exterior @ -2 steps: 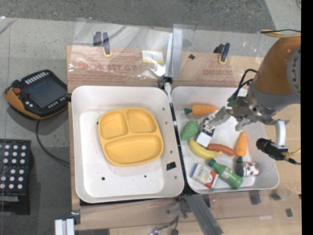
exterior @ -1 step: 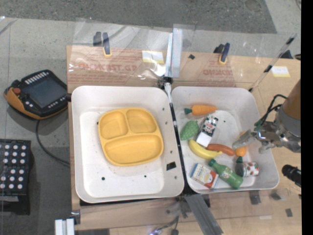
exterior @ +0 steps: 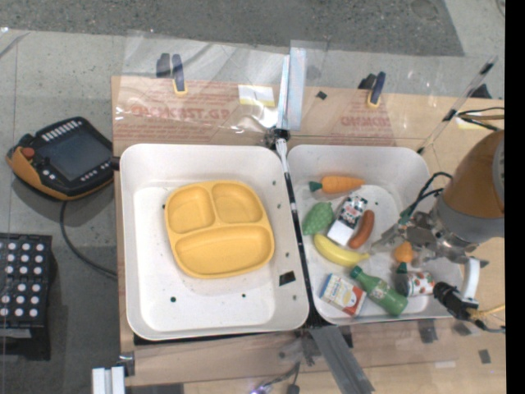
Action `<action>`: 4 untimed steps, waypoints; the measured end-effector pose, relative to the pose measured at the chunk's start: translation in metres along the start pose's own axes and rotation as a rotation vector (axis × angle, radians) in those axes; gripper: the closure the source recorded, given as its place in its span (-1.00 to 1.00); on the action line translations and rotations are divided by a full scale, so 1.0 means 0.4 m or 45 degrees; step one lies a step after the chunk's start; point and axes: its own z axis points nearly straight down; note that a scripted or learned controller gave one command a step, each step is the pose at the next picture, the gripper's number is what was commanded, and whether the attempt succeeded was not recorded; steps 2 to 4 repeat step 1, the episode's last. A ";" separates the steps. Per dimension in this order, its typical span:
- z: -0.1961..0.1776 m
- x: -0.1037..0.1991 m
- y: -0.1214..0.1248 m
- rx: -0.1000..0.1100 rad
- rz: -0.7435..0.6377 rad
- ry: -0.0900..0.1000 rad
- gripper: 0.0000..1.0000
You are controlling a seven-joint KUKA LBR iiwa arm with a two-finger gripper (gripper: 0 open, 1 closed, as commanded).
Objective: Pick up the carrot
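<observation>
One orange, green-topped carrot (exterior: 340,185).

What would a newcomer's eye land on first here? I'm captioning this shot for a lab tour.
First, the yellow divided plate, alone in the left bin. Next, the heap of toy food in the right bin: the carrot near its far wall, and a banana and green bottle nearer the front. The grey arm leans in from the right.
</observation>
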 end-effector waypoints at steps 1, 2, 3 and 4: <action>-0.014 -0.008 -0.002 0.007 0.007 -0.003 1.00; -0.014 -0.008 -0.002 0.007 0.007 -0.003 1.00; -0.014 -0.008 -0.002 0.007 0.007 -0.003 1.00; -0.014 -0.008 -0.002 0.007 0.007 -0.003 1.00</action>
